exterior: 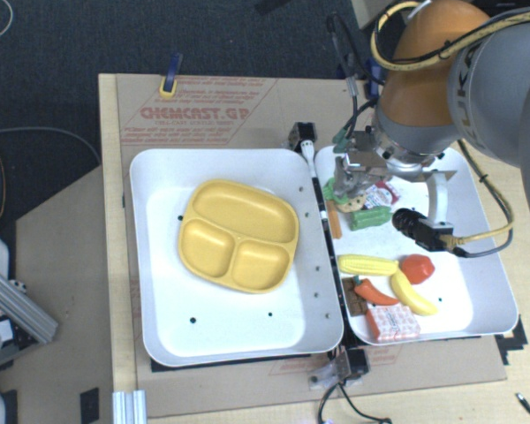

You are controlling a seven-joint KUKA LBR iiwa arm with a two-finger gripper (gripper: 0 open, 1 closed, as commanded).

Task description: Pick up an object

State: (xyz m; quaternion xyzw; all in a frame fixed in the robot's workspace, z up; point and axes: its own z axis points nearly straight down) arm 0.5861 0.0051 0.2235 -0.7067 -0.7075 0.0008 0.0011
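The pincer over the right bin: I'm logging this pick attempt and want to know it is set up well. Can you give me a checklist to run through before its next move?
1. Pincer positioned over the shallow white right bin: ok.
2. A target below it: ok, a green plastic piece and a small tan toy lie there.
3. Something held between the fingers: cannot tell, the wrist hides them.
4. Clutter near the target: not ok, the items crowd the bin's left wall.
5. Other objects apart from the arm: ok, yellow corn cob, red tomato and yellow banana lie nearer the camera.
6. Yellow three-compartment plate in the left bin, out of the way: ok.
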